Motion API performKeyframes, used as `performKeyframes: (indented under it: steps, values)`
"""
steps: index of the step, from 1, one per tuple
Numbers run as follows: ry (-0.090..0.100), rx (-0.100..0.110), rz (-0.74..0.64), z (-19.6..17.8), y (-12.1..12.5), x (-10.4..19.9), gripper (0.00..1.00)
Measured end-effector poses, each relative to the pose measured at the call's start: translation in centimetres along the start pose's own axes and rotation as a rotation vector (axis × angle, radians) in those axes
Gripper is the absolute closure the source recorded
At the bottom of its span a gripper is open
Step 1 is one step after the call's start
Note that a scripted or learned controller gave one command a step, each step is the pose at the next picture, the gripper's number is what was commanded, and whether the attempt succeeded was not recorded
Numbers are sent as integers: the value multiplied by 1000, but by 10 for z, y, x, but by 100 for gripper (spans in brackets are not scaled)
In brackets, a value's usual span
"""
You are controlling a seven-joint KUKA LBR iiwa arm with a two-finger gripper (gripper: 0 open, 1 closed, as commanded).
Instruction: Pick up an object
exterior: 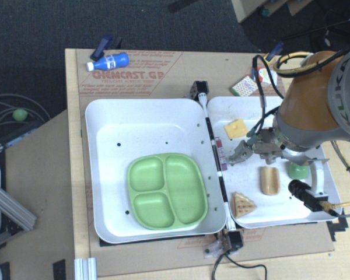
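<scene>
Camera view: claw hangs over right bin (nothing visibly gripped).

At the right of the frame the arm is a thick rounded body, grey with a broad orange band above the wrist. Black cables loop along its upper left side. Its tool is dull grey metal, small and angular.
</scene>
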State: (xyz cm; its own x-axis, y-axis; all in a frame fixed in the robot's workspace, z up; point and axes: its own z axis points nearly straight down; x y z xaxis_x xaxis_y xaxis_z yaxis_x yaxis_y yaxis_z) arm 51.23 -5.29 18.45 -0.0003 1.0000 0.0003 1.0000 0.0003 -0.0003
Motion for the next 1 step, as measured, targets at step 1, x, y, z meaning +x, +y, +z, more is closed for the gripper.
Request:
performKeyframes:
  steps: [1]
  values:
    - [-2, -2, 2, -40, 18, -59, 0]
